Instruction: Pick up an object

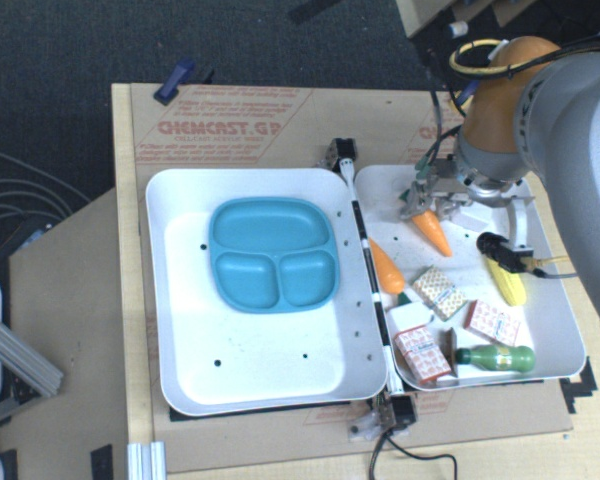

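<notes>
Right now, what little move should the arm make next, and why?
Probably a short drop straight down. The gripper sits over the upper end of an orange carrot in the right bin, and nothing shows between its fingers yet.

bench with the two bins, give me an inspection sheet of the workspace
surface: brown board bearing two white bins, left bin, right bin
job's things: in the right bin, two orange carrots, yellow banana-like piece, green bottle, three patterned boxes
clutter: blue divided tray in the left bin; blue clip on the board's corner
grippers: gripper low over one carrot; grasp unclear
cables: yellow loop by the wrist; grey cables on the floor
surroundings: dark carpet
</notes>
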### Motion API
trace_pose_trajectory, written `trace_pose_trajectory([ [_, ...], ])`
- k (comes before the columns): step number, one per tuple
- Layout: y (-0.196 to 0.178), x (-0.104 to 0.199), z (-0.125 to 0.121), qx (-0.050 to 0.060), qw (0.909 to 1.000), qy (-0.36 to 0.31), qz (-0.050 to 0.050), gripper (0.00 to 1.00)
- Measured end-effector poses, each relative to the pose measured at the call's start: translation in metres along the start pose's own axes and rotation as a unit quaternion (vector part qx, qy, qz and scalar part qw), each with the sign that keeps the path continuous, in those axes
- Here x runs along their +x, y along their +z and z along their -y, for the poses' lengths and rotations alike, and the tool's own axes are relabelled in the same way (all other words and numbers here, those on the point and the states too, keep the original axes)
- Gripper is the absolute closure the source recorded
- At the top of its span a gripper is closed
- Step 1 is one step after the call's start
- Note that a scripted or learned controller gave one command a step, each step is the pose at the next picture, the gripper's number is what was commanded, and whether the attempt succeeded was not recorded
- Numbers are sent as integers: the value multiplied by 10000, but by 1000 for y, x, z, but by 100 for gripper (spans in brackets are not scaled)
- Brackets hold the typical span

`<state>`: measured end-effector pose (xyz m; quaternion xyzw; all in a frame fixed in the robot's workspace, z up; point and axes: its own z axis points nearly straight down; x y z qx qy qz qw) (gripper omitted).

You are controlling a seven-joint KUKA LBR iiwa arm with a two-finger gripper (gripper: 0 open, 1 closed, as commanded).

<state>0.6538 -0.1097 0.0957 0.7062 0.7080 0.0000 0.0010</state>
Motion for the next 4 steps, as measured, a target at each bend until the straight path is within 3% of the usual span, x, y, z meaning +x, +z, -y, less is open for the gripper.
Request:
trace_pose_trajectory([
  [1,-122,49,40,-4,10000,5,-8,100],
  [2,-116,107,118,22,10000,9,-13,100],
  [3,-170,72,170,12,10000,18,-6,100],
  [4,-158,109,174,26,10000,10,-13,100],
])
